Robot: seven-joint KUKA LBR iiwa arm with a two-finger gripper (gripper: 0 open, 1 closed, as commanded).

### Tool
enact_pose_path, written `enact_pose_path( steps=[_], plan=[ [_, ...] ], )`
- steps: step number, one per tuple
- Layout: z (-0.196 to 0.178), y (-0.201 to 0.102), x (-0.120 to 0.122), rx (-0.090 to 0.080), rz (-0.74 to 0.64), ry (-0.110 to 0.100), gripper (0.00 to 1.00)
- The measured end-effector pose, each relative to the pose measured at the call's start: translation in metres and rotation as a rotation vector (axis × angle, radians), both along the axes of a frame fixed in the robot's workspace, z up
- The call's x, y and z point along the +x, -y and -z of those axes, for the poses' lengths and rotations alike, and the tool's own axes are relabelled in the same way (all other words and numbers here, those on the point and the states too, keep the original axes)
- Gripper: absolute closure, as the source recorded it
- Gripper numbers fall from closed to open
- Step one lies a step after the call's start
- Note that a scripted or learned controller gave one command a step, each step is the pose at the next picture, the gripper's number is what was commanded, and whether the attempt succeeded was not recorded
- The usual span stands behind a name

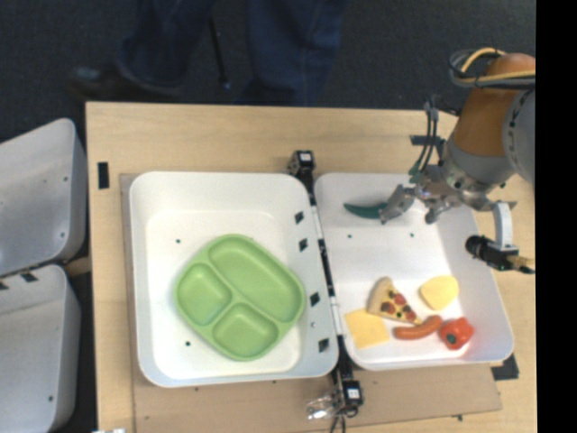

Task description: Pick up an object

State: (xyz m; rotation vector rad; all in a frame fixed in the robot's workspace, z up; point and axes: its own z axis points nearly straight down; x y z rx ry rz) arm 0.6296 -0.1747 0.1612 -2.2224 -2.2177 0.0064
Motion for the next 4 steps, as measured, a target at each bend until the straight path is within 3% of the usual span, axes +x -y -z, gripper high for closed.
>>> enact_pose_path(
  steps=[1,2,4],
  plan=[
    [0.059,0.0,-0.009,0.0,0.0,0.001,0.0],
    [0.044,0.002,-0.007,-0.001,0.002,0.009,1.0],
    [-0.065,0.002,-0.008,-0.001,-0.006,0.01,1.0]
  ],
)
